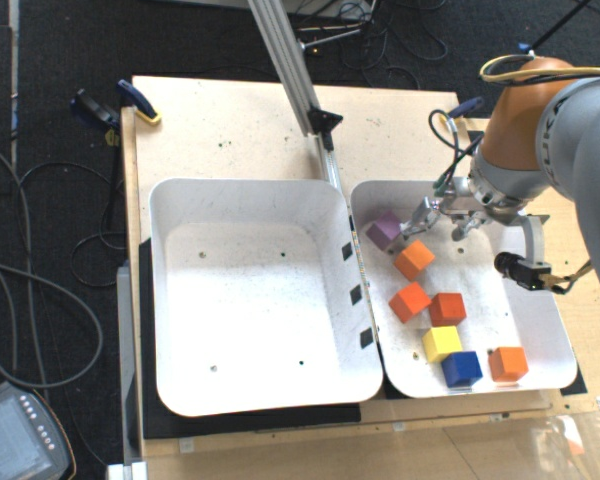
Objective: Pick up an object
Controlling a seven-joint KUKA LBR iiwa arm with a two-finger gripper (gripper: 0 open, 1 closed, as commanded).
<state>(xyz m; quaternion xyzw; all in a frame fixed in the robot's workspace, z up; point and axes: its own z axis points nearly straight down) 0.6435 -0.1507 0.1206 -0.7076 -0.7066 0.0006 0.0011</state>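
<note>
Blocks, small and rigid, probably light: orange block (415, 259) at hand's (432, 220) six o'clock; grip flat sides. Hand's state unclear.

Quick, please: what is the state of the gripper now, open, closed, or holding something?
Gripper: open, holding nothing; it sits low in the right bin, beside the purple block and above the nearest orange block.

White were both bins (250, 298), the tabletop (230, 128) beige; inside sat a purple block (384, 233), orange blocks (415, 260), one yellow (441, 342), one blue (462, 368).
</note>
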